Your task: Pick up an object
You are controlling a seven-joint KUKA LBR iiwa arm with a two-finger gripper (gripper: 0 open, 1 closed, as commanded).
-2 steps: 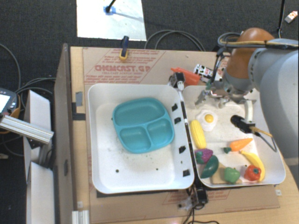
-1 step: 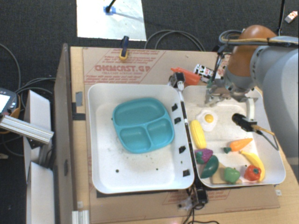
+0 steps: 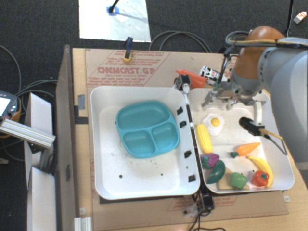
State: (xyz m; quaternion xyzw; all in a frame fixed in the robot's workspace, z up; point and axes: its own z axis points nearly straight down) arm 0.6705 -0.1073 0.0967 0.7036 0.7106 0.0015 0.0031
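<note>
Egg (image 3: 214, 122) lies just below the claw (image 3: 222, 101); corn (image 3: 204, 137) lower still, carrot (image 3: 247, 148) and banana (image 3: 262, 168) beyond. Claw's fingers spread apart, holding nothing.

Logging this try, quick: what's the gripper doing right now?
Gripper: over the right bin's far end, above the fried egg; open or shut cannot be told.
</note>
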